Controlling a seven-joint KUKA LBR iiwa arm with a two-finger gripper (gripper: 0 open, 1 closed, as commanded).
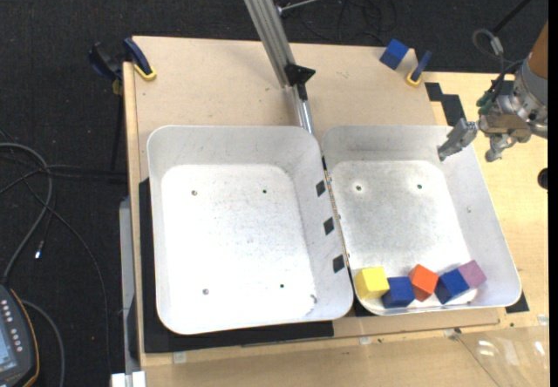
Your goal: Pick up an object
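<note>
Nothing is picked yet, so you're at the very start of the task. The tool [475,143] sits at about 3 o'clock in the view, over the upper right rim of the right bin [488,202], with two fingers spread apart and nothing between them: open and carrying nothing. The candidates are all clustered in the right bin's near edge, roughly 5 o'clock from the bin's centre: a yellow block [371,281], a blue block [399,291] just beside it, an orange block [424,281], a second blue block [452,285] and a purple block [472,273] at the right end of the row. They are packed tight, touching or nearly so, and pushed against the bin wall, so I'd judge finger clearance to be the main trouble. The yellow one at the left end looks the most open on one side. The left bin [174,167] is not where you need to go. One more blue block [394,52] lies out on the counter [218,80] at about 1 o'clock, outside both bins, near a clamp [417,68]. Still left: travel from the far rim to the near edge, descend, close, lift. The tool is well apart from the cluster.
</note>
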